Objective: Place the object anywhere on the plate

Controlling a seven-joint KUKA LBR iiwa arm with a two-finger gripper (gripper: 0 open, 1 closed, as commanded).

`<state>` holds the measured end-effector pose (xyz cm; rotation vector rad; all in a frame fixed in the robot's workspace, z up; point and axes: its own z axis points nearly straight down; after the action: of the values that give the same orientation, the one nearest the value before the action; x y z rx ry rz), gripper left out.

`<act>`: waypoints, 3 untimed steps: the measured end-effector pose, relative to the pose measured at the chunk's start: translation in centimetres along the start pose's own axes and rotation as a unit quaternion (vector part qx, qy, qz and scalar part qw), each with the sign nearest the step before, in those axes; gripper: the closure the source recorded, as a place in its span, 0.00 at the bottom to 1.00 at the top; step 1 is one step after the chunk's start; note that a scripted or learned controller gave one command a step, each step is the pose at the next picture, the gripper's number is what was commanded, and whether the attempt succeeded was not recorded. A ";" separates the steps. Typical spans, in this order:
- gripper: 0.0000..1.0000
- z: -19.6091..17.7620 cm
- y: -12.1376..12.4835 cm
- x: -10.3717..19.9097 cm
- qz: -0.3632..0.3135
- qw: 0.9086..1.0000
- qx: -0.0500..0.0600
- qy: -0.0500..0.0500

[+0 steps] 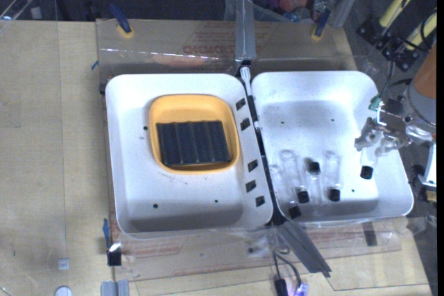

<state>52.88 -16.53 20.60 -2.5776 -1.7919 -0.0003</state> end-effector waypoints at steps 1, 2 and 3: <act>0.00 0.0 0.0 0.0 0.000 1.000 0.000 0.000; 0.00 -2.8 4.5 -3.0 -0.122 0.993 -0.003 -0.002; 0.00 -8.2 7.6 -1.6 -0.202 0.979 -0.003 -0.002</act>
<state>59.44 -20.70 28.78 -2.1662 -2.2817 -0.0015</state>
